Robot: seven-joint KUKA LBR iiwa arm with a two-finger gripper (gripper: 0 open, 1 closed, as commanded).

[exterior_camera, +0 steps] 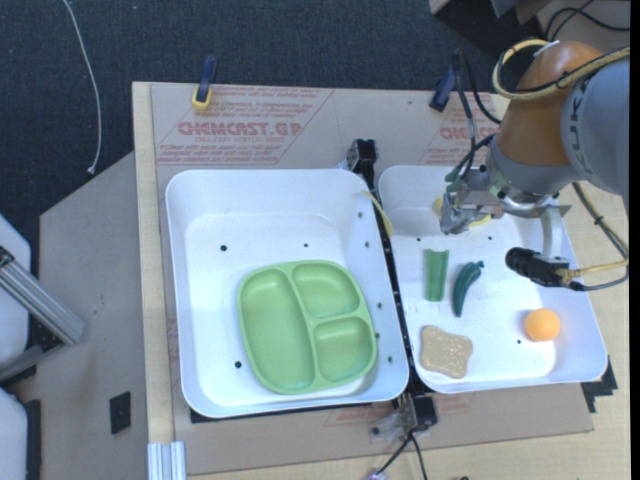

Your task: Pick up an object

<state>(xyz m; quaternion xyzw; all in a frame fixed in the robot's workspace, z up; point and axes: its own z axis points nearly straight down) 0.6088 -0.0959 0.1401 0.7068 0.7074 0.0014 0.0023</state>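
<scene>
the fingers (458,218) are hanging over the far part of the right bin (585,368), and i cannot tell whether they are spread or closed; nothing is showing between them. just nearward of them the green stick (436,274) is lying, its long axis running far to near. the dark green pepper (466,286) is sitting just right of it. further near, the tan bread piece (445,352) and the orange ball (541,325) are resting. the left bin (190,268) on the desk (150,218) is carrying a green divided plate (306,324).

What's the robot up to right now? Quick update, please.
Gripper above right bin's far end, holding nothing. Green stick, pepper, orange, cracker untouched. Nothing in the way.
</scene>
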